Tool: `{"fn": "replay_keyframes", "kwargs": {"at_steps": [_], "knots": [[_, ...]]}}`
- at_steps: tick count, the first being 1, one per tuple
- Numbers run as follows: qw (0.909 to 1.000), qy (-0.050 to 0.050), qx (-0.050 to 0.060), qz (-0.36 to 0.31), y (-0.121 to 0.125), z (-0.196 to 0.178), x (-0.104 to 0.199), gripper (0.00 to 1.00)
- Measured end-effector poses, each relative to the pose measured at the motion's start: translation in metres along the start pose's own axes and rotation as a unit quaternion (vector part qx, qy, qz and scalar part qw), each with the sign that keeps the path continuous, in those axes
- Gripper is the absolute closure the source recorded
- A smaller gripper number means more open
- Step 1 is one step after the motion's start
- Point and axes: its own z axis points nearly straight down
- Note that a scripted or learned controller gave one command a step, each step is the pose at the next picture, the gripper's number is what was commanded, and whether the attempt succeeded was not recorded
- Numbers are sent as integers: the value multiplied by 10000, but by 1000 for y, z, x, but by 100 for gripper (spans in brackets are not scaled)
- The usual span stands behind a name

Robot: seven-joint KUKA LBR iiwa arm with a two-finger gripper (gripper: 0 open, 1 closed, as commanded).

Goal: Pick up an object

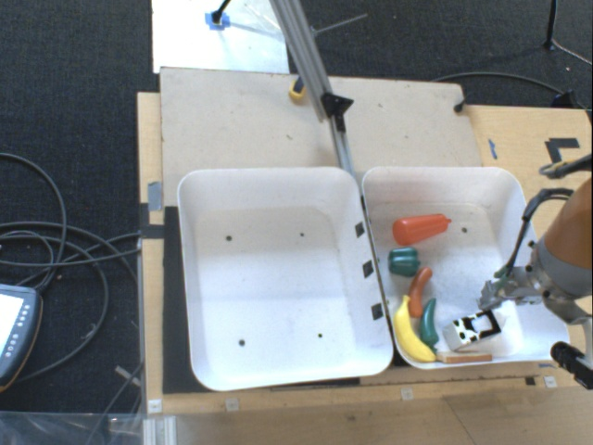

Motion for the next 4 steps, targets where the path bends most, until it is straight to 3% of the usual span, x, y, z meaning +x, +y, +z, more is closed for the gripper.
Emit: {"fn": "replay_keyframes", "kwargs": {"at_steps": [3, 4], "knots": [[10000, -13, -26, -26, 16, -153, -12, 100], [10000, -5, -5, -23, 18, -168, -12, 100]]}}
